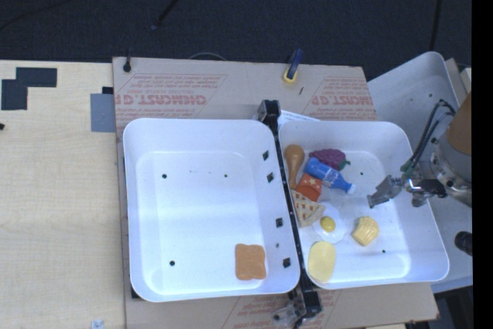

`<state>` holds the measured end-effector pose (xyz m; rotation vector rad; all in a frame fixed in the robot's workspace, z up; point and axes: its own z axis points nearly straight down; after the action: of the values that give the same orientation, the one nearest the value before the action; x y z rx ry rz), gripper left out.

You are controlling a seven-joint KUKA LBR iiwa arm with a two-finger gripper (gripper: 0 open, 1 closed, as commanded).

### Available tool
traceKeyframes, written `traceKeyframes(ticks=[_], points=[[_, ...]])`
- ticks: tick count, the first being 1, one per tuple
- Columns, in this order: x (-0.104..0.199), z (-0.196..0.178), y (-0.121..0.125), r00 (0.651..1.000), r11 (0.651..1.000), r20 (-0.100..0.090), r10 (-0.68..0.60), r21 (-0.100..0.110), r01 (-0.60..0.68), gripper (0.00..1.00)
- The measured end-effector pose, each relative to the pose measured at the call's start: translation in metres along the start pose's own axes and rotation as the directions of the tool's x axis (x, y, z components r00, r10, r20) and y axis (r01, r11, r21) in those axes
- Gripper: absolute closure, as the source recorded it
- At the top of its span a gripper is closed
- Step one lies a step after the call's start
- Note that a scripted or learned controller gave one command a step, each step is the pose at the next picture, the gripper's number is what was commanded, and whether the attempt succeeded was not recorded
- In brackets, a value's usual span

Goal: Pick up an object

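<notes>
My gripper point(399, 196) hangs over the right side of the right bin point(420, 262), open, with nothing between its fingers. To its left lies a cluster of toy foods: a blue bottle point(327, 175), purple grapes point(330, 158), a tan drumstick point(294, 160), a red-orange block point(308, 187) and a waffle piece point(306, 209). A fried egg point(328, 226), a yellow corn piece point(365, 230) and a pale yellow oval point(321, 261) lie nearer the front. The corn piece sits just below and left of the gripper.
The left bin point(146, 166) holds one orange toast slice point(249, 261) near its front right corner. A black divider point(280, 196) runs between the bins. Cardboard point(177, 92) lies under both, and a blue and yellow clamp point(292, 67) sits at its back edge.
</notes>
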<state>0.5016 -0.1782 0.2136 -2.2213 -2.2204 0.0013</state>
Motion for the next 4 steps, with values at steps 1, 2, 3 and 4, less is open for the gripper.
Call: traceKeyframes(ticks=[1, 2, 3, 4], points=[[0.048, 0.111, 0.092, 1.0, 1.0, 0.002, 0.001, -0.017, -0.001, 0.0], [0.049, 0.102, 0.092, 1.0, 1.0, -0.001, 0.001, -0.014, -0.001, 1.0], [0.048, 0.103, 0.091, 1.0, 1.0, -0.001, 0.002, -0.013, -0.002, 0.0], [0.085, 0.123, 0.121, 1.0, 1.0, 0.011, -0.001, -0.001, 0.001, 0.0]])
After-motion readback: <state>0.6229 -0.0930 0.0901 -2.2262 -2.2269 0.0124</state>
